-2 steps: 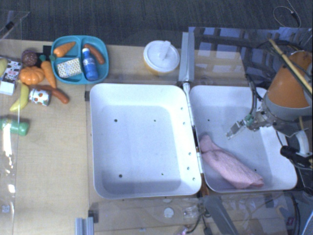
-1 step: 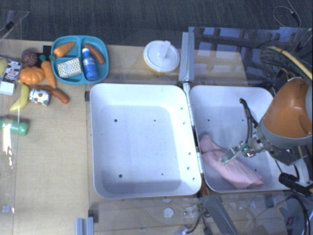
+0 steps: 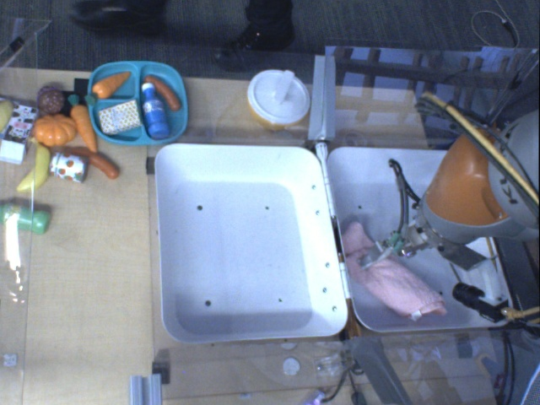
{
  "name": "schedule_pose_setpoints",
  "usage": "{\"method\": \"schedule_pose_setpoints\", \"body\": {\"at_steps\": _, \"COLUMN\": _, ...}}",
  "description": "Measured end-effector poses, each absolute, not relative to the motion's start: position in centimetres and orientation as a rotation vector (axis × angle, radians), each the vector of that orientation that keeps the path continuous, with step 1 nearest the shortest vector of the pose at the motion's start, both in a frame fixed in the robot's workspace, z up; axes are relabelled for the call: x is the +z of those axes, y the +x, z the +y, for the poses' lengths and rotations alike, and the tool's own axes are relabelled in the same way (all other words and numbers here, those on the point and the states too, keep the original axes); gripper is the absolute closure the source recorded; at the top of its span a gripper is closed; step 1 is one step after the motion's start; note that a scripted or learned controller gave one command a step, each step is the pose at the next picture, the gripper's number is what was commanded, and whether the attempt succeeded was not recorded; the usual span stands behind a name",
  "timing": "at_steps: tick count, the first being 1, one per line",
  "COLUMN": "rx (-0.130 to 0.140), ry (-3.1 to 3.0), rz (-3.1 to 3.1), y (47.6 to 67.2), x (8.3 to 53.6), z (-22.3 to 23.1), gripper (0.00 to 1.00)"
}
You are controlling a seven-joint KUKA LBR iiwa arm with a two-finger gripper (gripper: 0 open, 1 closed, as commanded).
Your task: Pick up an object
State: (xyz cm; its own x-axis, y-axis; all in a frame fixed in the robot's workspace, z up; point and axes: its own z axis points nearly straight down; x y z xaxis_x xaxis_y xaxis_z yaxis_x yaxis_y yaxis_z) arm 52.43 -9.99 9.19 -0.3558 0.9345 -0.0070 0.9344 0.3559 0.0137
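Note:
A soft pink cloth (image 3: 395,285) lies crumpled in the right bin (image 3: 371,171), against its left wall and toward the front. My gripper (image 3: 391,246) reaches in from the right and sits low over the upper part of the pink cloth, touching or nearly touching it. The orange band of the arm (image 3: 464,188) hangs above the bin's right half and hides the floor under it.
The left bin (image 3: 245,239) stands beside the right one. Behind it are a white lidded cup (image 3: 278,98) and a blue divided plate (image 3: 139,104) of toy food. More toy food (image 3: 63,137) and a green item (image 3: 25,218) lie at the far left.

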Motion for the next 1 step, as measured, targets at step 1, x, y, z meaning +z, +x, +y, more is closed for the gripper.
{"method": "schedule_pose_setpoints", "body": {"at_steps": 1, "rx": 0.017, "ry": 2.055, "rz": 2.358, "y": 57.68, "x": 9.22, "z": -9.59, "gripper": 0.00}}
